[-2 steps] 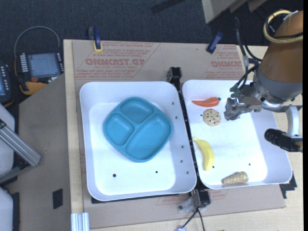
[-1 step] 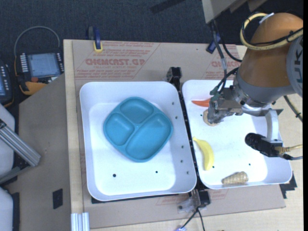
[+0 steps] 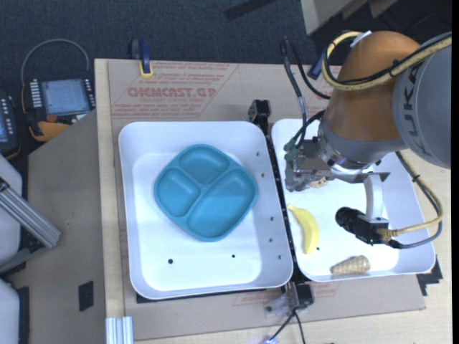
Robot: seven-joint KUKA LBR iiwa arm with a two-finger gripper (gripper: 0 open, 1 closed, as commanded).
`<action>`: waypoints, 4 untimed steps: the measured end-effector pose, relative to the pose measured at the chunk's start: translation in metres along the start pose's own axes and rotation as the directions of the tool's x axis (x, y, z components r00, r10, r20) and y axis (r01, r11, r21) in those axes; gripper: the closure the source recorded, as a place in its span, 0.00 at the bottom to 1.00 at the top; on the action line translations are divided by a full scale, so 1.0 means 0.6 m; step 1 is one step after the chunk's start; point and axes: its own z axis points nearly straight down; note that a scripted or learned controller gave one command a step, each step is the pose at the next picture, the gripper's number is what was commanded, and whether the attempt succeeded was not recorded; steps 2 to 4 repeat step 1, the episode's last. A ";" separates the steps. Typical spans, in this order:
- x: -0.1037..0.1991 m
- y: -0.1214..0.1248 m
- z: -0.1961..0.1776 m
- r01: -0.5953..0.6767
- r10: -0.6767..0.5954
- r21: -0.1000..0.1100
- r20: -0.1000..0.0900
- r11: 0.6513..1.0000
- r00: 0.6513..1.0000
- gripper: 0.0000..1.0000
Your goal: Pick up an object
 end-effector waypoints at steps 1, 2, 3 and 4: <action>0.083 -0.011 0.032 0.000 0.000 0.001 0.000 1.000 1.000 1.00; 0.083 -0.011 0.032 0.000 0.000 0.001 0.000 1.000 1.000 1.00; 0.083 -0.011 0.032 0.000 0.000 0.001 0.000 1.000 1.000 1.00; 0.083 -0.011 0.032 0.000 0.000 0.001 0.000 1.000 1.000 1.00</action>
